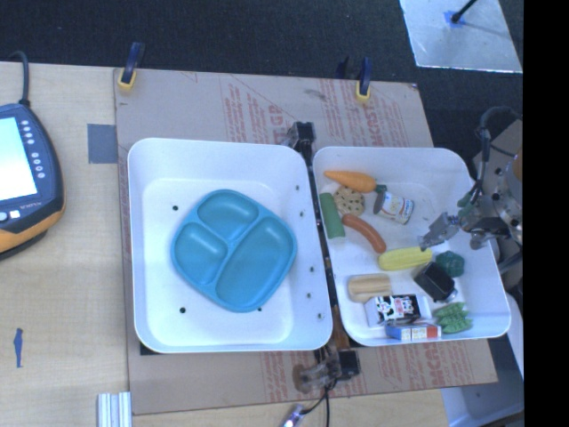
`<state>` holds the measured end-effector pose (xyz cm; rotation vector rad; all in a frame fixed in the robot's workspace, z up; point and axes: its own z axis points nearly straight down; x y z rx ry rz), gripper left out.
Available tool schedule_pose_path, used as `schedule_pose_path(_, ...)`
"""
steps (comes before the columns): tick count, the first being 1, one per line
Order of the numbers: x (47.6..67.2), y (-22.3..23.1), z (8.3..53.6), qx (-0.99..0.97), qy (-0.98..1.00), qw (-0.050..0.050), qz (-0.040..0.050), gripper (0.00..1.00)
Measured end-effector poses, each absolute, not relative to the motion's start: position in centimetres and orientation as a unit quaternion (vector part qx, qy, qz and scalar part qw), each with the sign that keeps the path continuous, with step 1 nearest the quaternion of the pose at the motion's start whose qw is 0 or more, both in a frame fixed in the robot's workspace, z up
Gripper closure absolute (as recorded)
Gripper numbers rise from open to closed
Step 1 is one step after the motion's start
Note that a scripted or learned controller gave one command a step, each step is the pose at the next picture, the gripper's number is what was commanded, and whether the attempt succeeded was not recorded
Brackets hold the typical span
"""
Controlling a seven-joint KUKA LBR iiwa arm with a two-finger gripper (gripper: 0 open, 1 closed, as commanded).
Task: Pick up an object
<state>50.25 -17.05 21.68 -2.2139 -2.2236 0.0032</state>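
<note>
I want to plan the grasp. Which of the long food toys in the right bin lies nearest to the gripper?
The yellow banana-like piece. It lies just below-left of the gripper, while the sausage, carrot and green cucumber lie farther left.

Wooden bench (62, 292) under cardboard sheet (267, 105), dark floor (222, 16) behind.

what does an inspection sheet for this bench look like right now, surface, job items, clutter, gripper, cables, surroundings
surface: cardboard-covered bench bearing the left bin and the right bin.
job's things: right bin holds a carrot, green cucumber, cookie, sausage, small bottle, banana, bread roll, black block, milk carton, green leafy pieces.
clutter: blue divided plate in the left bin.
grippers: gripper over the right bin's right side, holding nothing visible.
cables: wires at the bench's front edge.
surroundings: teach pendant, clamps, dark floor.
</note>
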Motion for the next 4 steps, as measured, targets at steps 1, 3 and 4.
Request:
schedule_pose_path(1,53.9,-14.1,9.1,-0.705,-0.709,0.002,0.0021,0.00)
schedule_pose_path(3,48.4,-11.0,10.2,-0.705,-0.710,0.002,0.0015,1.00)
schedule_pose_path(4,60.4,-5.1,19.2,-0.706,-0.709,0.001,0.0003,1.00)
